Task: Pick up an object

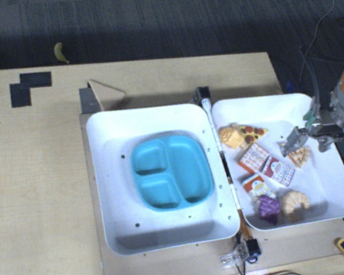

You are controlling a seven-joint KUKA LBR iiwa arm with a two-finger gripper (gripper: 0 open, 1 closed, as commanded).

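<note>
My gripper (307, 142) hangs over the right side of the right bin (339, 203), open, with nothing between its fingers. Just below it lies a small tan wedge-shaped toy (299, 158). Further left in this bin lie a yellow pastry (230, 136), a small toy with red dots (254, 132), two red-and-white packets (253, 155) (280, 171) and a smaller packet (257, 186). At the bin's front sit purple grapes (268, 208) and a croissant (295, 201).
The left bin (108, 148) holds a blue divided plate (170, 171). A black-and-white divider bar (217, 140) runs between the bins. The arm comes in from the right edge. Black tape marks (29, 88) lie on the wooden bench at far left.
</note>
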